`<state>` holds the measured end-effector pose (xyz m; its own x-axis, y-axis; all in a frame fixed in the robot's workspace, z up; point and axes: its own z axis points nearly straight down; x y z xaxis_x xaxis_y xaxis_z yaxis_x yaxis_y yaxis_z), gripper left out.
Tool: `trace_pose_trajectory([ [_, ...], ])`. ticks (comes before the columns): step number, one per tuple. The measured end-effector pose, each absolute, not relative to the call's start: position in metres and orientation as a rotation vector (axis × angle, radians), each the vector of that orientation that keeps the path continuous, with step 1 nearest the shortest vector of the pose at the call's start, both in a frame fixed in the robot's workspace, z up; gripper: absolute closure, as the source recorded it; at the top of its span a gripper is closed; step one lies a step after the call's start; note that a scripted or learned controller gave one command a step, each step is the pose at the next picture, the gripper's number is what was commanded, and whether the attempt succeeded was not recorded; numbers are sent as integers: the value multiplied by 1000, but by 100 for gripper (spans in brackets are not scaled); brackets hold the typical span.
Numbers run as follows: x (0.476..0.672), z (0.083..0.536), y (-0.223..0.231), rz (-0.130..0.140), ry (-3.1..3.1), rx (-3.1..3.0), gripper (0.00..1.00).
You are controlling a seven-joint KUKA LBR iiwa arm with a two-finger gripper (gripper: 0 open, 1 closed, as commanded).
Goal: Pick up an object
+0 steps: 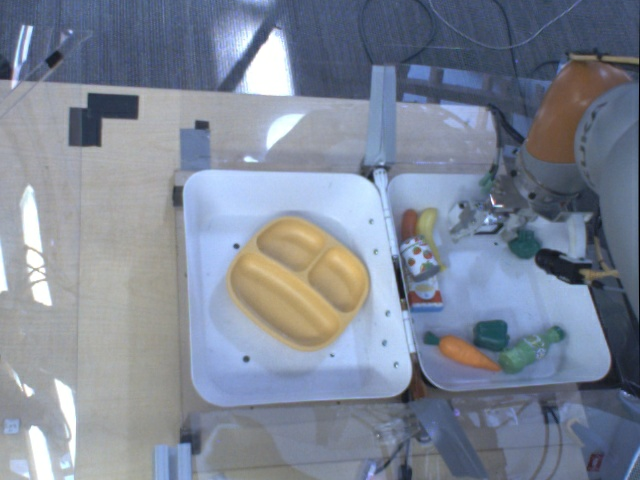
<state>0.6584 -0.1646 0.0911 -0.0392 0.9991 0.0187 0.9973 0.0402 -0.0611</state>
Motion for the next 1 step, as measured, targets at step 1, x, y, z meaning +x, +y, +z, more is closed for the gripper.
trace_pose_trajectory([
  [1, 658, 102, -167, 54, -2230, -2137, 100],
])
